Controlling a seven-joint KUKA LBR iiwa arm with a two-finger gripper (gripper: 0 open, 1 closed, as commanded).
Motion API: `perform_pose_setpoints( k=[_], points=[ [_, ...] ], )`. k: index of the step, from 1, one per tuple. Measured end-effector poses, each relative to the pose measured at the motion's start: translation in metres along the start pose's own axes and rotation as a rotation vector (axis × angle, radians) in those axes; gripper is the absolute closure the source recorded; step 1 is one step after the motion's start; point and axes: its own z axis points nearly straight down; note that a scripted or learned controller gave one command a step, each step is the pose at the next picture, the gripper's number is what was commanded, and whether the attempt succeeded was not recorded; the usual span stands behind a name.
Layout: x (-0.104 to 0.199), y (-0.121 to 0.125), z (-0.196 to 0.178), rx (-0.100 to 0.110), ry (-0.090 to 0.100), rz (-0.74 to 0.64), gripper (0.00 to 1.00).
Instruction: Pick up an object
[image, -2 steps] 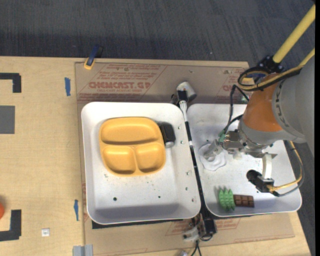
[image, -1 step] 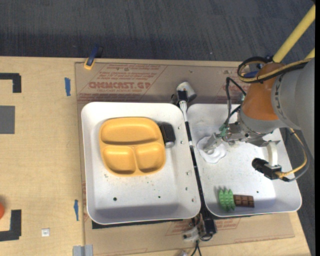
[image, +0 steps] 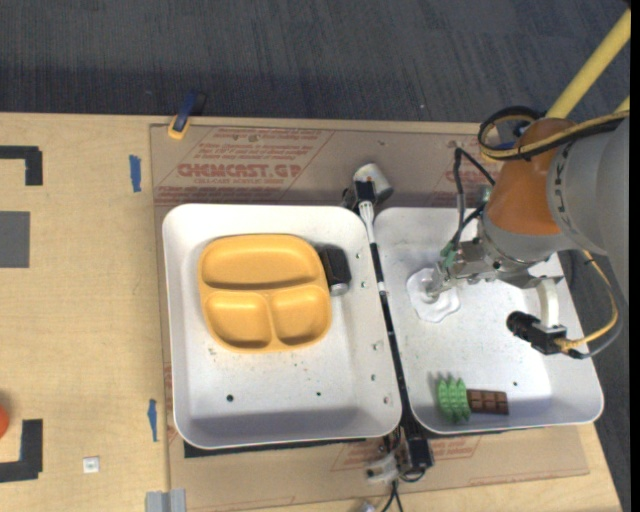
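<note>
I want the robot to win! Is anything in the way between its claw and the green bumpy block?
Nothing visible blocks it. The gripper hangs over the upper left of the right bin, and the green block lies near the bin's front edge beside a brown block. Bare white floor lies between them.

Single fixed camera overhead, looking down at a slant on the bench. Both white bins fit in frame: left bin near centre, right bin toward the right side. Mid-range, close enough to read print on the cardboard sheet under them. Arm enters from the right, cropped by the frame. Dark carpet runs along the top.
</note>
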Motion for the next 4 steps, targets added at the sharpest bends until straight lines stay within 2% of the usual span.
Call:
perform_pose_setpoints(
  k=[1,2,3,4],
  points=[
    [0.0,-0.001,0.001,0.002,0.0,0.0,0.0],
    [0.004,0.002,0.011,0.007,0.002,-0.135,0.0],
    [0.003,0.005,-0.003,-0.002,-0.001,-0.134,1.0],
    [0.003,0.004,-0.001,0.001,0.0,-0.134,0.0]
  ],
)
